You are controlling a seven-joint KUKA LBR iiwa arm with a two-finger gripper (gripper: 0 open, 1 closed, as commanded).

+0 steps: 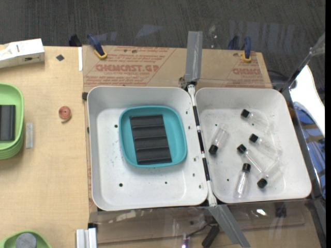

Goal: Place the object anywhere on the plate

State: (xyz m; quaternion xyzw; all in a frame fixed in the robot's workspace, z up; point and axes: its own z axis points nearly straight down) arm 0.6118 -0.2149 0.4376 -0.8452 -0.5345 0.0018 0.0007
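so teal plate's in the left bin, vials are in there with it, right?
Not quite. The teal plate is in the left bin, but the vials lie in the right bin, scattered loose, none on the plate. The camera view shows it.

Readable text, one item: on the brown cardboard sheet behind the two white bins we read red print, "CHEMCAST GP", above the left bin. The same print recurs above the right bin, where we cannot read it whole.
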